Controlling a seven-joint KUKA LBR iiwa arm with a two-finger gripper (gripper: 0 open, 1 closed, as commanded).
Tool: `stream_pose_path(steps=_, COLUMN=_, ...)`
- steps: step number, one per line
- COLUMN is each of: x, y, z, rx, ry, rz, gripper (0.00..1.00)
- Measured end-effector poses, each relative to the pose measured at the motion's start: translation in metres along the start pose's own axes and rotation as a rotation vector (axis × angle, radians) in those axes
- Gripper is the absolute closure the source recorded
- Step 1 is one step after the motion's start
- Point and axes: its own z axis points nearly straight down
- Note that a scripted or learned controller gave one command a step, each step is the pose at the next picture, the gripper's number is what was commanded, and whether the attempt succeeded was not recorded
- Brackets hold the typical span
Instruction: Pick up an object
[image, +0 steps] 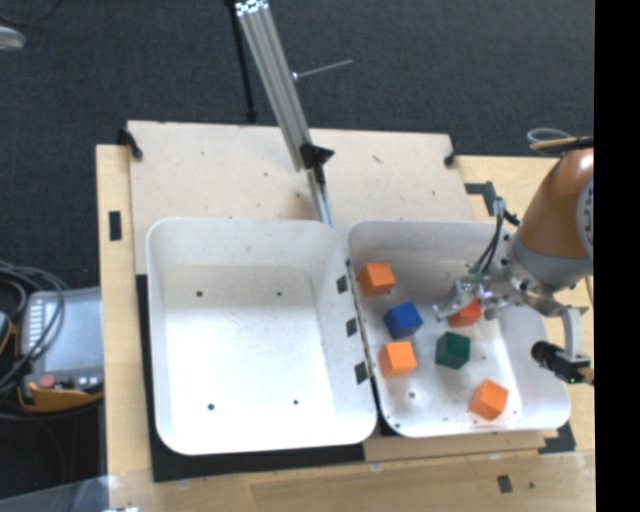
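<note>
The right bin (540, 405) holds several small cubes. An orange cube (377, 278) lies near the bin's left wall, with a blue cube (403, 319) and another orange cube (398, 357) below it. A green cube (453, 350) sits mid-bin and a third orange cube (489, 398) lies near the front. My gripper (472, 302) is down in the right bin, right over a small red-orange block (465, 316) that it partly covers. The grey arm with its orange band (555, 205) reaches in from the right.
The left bin (160, 300) stands beside the right one, sharing a raised divider (350, 310). A slanted metal rail (280, 90) rises behind the bins. A cable and black fitting (560, 358) hang by the right bin's right wall.
</note>
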Motion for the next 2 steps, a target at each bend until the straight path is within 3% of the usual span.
stream_pose_path(steps=1, x=-0.002, y=0.001, z=0.031, rx=-0.006, ry=-0.002, rz=-0.001, gripper=0.00)
stream_pose_path(steps=2, x=-0.003, y=0.002, z=0.019, rx=-0.011, ry=-0.002, rz=0.004, gripper=1.00)
